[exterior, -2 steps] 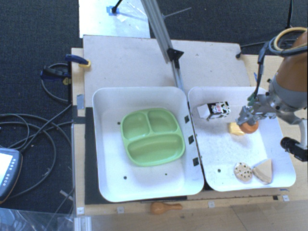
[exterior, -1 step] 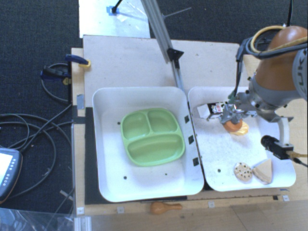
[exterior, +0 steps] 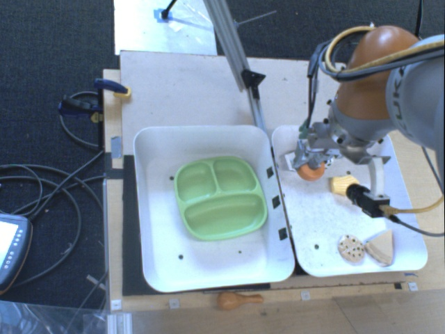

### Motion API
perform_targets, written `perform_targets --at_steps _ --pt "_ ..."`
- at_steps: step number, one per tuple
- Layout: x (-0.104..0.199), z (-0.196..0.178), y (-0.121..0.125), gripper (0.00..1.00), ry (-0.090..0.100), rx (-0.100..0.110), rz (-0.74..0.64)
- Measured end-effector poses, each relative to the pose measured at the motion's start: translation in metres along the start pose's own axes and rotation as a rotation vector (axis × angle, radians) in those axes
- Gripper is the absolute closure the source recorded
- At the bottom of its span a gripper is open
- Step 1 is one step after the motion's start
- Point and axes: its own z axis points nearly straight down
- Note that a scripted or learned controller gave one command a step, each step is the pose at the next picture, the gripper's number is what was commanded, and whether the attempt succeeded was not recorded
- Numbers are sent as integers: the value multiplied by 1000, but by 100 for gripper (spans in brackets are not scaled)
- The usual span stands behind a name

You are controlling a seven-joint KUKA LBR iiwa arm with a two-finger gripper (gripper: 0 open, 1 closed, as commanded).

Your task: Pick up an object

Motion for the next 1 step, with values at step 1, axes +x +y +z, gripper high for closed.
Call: perform_targets --at_steps 1 --pt "44 6 14 100 0 1 1"
